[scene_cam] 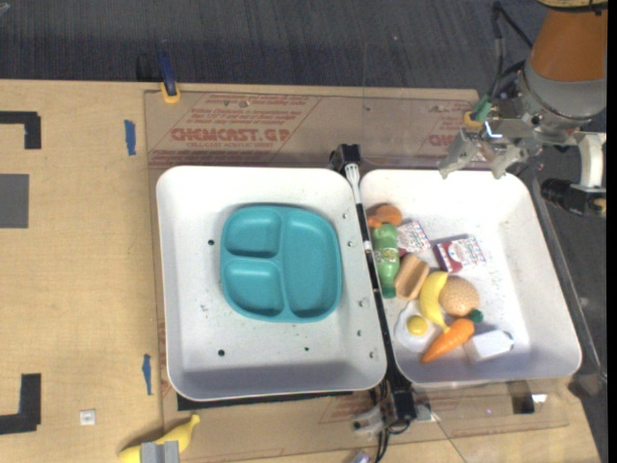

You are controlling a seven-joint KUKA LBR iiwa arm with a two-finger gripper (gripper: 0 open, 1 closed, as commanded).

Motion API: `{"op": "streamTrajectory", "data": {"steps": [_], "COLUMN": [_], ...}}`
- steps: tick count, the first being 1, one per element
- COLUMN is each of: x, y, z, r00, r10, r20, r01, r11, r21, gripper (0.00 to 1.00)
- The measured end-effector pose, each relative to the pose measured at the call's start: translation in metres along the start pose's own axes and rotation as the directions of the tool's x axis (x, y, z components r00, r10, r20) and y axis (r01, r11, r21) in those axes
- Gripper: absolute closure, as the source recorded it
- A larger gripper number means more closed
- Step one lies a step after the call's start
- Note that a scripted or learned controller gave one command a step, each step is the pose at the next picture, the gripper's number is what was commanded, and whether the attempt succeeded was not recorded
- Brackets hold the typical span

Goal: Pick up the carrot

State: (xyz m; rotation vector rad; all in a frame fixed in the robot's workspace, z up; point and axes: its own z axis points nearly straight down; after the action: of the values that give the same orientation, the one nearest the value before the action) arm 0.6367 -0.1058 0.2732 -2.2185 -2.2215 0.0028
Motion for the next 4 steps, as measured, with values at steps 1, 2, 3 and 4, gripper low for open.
{"op": "streamTrajectory", "data": {"steps": [1,2,3,4], "x": [0.017,-0.001,-0.056,-0.041], "y": [-0.057,-0.111,-0.144,-0.139], "z": [0.066,0.121,0.170,0.168], "r00": [0.999,1.000,0.988,0.949], "r10": [-0.047,-0.017,-0.154,-0.312], "r20": [-0.001,-0.001,0.017,0.043], "r01": [0.047,0.017,0.155,0.314], "r11": [0.999,1.000,0.987,0.948], "r21": [0.006,0.006,-0.036,-0.055], "gripper": [0.00,0.00,0.00,0.00]}}
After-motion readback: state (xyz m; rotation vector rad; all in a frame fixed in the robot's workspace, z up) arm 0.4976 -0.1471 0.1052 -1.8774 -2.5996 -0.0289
